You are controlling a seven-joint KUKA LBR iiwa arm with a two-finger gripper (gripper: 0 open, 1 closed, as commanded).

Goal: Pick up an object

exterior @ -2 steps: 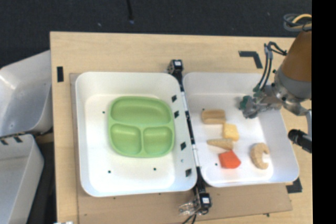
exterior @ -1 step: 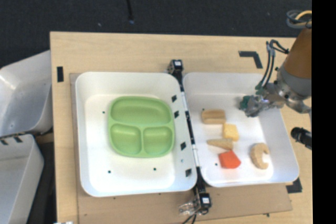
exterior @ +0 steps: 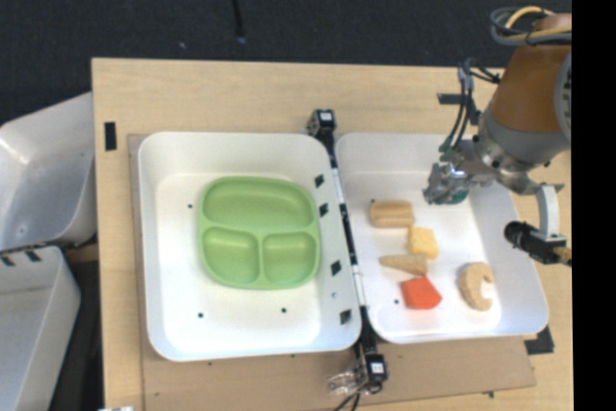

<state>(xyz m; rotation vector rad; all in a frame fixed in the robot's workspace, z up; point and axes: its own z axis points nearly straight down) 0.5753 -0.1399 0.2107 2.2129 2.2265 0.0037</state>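
The right bin [exterior: 385,159] holds several food pieces: a tan bread-like block [exterior: 391,213], a yellow cube [exterior: 423,241], a pale wedge [exterior: 403,263], a red block [exterior: 421,293] and a beige curved piece [exterior: 475,286]. My gripper [exterior: 447,185] hangs over the upper right part of this bin, up and to the right of the tan block and apart from it. Nothing shows between its fingers.
The left bin [exterior: 168,303] holds a green divided plate [exterior: 259,231]. A black divider with clips runs between the bins [exterior: 339,226]. The orange-banded arm [exterior: 529,101] fills the right side above the bin. A white object [exterior: 38,178] sits off the bench at left.
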